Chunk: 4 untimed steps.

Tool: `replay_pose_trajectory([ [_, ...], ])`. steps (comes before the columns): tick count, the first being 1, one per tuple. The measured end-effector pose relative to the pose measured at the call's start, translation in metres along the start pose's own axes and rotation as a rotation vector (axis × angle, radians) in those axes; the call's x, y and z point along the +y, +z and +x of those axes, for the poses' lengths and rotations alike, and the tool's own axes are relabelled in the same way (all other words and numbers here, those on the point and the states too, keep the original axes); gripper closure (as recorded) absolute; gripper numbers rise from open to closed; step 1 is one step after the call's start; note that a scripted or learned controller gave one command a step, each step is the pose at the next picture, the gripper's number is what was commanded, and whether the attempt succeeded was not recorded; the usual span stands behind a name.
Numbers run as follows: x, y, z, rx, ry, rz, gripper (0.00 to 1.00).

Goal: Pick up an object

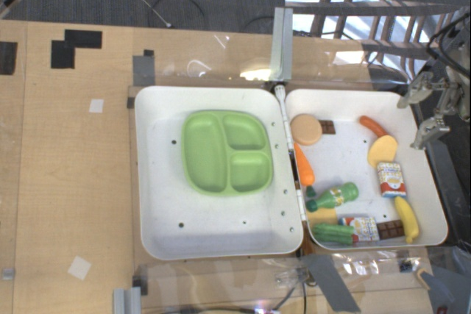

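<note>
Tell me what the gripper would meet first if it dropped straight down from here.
Probably the right bin's rim or the bench beside it; the gripper hangs at that edge, short of the toys, though depth is unclear.

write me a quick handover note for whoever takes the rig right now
Gripper: at the right bin's far right edge, nothing seen between its fingers; whether open or shut is unclear.
Left bin: green tray.
Right bin: round cookie, carrot, green bottle, sausage, banana, other small food toys.
Done: nothing picked.
Left: choose an item, grasp, lift.
</note>
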State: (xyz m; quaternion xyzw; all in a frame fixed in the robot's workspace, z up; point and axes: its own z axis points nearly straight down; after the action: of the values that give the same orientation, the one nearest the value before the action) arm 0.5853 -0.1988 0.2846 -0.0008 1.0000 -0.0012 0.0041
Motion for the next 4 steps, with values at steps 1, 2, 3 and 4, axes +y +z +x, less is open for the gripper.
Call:
replay_pose_trajectory([
  [1, -0.001, 0.190, -0.005, -0.001, -0.159, -0.001, 0.00],
  [2, 0.001, 0.175, -0.009, -0.013, -0.168, 0.002, 1.00],
  [3, 0.002, 0.176, -0.009, -0.012, -0.169, 0.001, 0.00],
  [4, -0.006, 0.195, 0.012, -0.005, -0.129, 0.000, 0.00],
])
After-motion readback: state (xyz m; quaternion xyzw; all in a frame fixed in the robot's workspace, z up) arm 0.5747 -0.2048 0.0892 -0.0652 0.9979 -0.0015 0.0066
